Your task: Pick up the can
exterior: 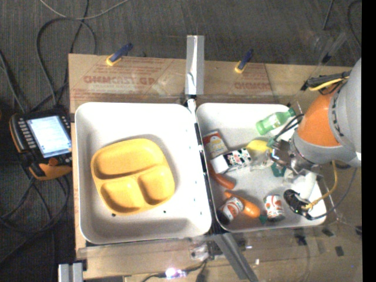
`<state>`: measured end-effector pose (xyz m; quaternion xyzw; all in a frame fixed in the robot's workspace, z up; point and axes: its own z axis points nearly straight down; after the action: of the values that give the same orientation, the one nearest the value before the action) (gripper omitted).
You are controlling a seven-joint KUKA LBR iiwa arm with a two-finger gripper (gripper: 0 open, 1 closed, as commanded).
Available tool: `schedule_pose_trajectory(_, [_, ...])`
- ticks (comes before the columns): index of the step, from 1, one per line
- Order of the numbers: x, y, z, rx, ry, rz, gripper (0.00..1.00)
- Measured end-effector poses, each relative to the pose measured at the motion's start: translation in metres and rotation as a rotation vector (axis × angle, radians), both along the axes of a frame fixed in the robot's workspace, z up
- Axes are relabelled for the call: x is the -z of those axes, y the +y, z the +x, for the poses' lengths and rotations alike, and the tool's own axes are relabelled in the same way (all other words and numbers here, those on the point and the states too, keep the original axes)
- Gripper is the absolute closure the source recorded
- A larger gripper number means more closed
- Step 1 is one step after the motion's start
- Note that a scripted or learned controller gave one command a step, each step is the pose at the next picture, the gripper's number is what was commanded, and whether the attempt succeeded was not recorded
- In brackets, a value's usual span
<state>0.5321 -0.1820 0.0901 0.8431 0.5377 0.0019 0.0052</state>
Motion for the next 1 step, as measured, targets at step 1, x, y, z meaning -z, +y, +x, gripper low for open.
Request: schedule_pose_trajectory(1, [-0.0026,-0.0174,-0.0394,-0.133,-0.012,0.004,0.0])
